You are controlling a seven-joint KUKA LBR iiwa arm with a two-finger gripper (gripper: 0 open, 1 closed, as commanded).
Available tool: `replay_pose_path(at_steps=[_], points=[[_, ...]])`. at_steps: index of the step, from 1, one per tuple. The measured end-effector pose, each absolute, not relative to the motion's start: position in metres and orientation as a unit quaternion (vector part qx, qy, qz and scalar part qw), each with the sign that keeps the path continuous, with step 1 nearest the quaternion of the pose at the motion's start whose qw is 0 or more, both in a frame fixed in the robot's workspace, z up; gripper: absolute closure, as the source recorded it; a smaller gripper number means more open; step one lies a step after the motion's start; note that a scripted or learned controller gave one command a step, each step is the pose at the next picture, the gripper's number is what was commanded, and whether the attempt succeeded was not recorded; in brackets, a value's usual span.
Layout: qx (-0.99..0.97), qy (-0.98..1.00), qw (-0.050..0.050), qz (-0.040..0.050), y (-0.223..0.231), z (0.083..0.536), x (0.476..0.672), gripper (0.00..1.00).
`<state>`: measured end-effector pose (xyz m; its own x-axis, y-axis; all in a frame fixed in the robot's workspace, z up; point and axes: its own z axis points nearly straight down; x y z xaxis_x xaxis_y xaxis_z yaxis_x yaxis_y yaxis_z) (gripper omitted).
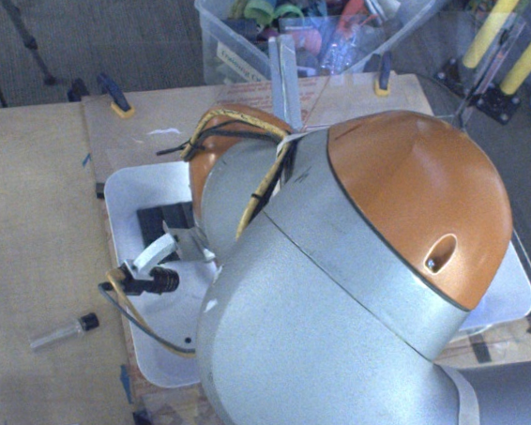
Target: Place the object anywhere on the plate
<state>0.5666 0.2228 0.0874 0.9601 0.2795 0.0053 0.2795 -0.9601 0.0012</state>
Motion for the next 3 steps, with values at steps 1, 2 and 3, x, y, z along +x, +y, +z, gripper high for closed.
replay_pose_path(at_steps=[1,2,3], points=[[0.995,0.099,-0.001,0.0022,0.2242,0.0876,0.6562,0.00],[0.951,0.309,0.002,-0.0006,0.2213,0.0883,0.6600,0.00],[0.993,0.115,-0.002,0.0030,0.2259,0.0877,0.6568,0.00]])
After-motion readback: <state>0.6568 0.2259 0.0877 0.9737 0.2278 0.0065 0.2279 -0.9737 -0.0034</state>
